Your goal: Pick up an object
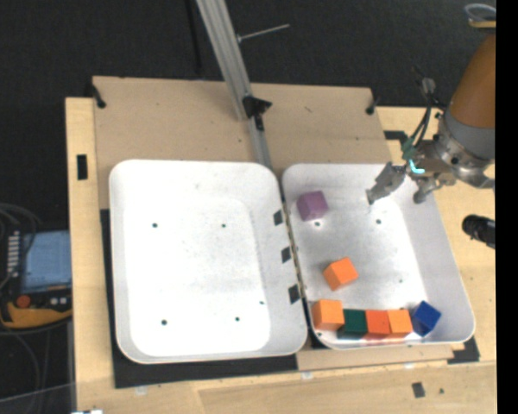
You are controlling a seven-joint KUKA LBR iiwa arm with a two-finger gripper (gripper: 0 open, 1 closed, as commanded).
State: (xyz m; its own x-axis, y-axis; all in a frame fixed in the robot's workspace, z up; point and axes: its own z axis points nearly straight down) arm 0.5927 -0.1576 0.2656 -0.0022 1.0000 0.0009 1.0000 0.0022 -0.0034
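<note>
Gripper (pixel 401 185) with fingers spread apart and nothing between them, hovering at the approach step above the right bin (pixel 440 240); purple cube (pixel 311 204) lies well to its left, so the next move calls for shifting left and descending

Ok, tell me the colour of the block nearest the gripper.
Purple: the block in the right bin's upper left, clearest in the camera view.
</note>
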